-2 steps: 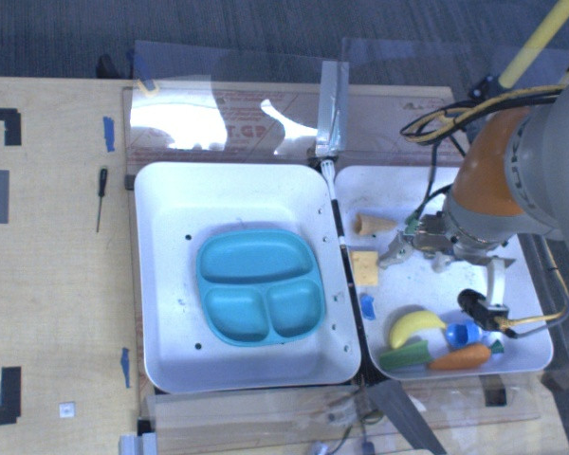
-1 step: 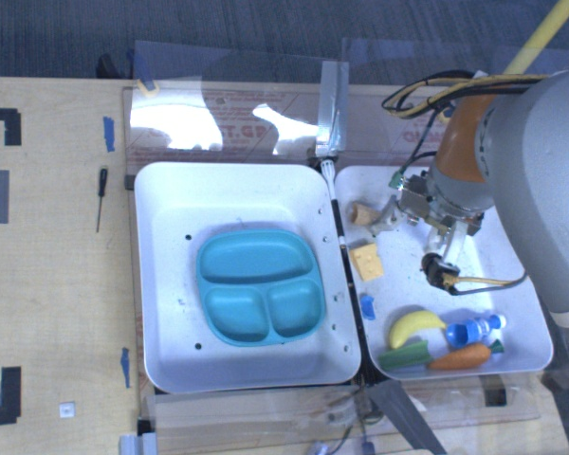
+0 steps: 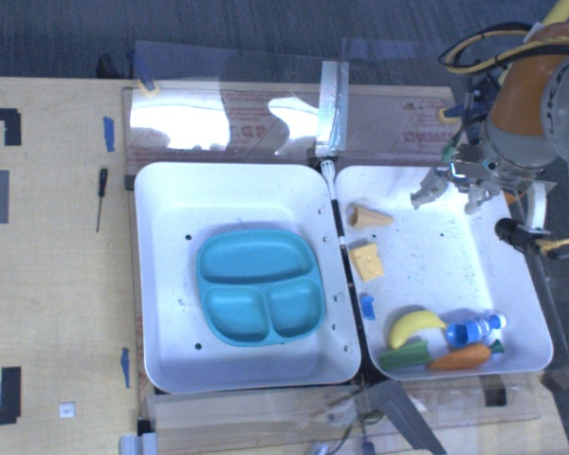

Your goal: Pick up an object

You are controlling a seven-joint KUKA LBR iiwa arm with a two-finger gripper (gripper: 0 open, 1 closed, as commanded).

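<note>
My gripper (image 3: 451, 195) hangs over the far right part of the right bin (image 3: 512, 263), its two fingers spread open with nothing between them. In that bin lie a tan cone-shaped piece (image 3: 369, 217) and a yellow cheese-like block (image 3: 366, 262) near the left wall. A small blue piece (image 3: 366, 305) rests lower down. Along the near wall sit a yellow banana (image 3: 415, 326), a green vegetable (image 3: 404, 355), an orange carrot (image 3: 462, 356) and a small blue bottle (image 3: 473, 330). The gripper is well above and behind this cluster.
The left bin (image 3: 161, 254) holds a blue divided plate (image 3: 260, 285). A clear panel and a metal divider post (image 3: 333, 112) stand behind the bins. A black screwdriver (image 3: 100, 195) lies on the wooden bench to the left. Cables loop over the arm (image 3: 531, 102).
</note>
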